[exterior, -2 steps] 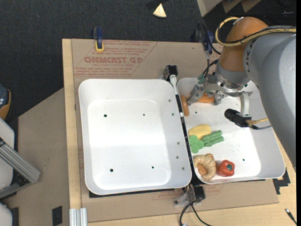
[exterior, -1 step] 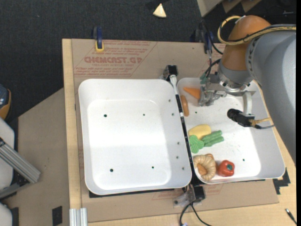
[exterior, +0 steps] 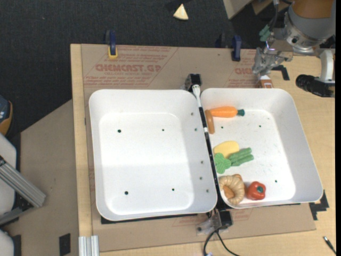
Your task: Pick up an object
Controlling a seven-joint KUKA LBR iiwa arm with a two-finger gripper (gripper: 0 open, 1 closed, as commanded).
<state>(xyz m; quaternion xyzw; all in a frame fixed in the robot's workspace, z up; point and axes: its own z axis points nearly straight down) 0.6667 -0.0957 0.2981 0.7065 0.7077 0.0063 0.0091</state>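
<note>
One carrot lying crosswise, green top rightward

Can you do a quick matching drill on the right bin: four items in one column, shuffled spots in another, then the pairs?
Items in the right bin:
1. carrot
2. red pepper
3. green vegetable
4. croissant-like pastry

Places:
A. near corner by the divider, just left of the red item
B. far end, beside the divider
C. near edge, right of the tan item
D. mid-bin, touching the yellow piece

Pairs: 1-B, 2-C, 3-D, 4-A

The claw is beyond the bin's far rim.
</note>
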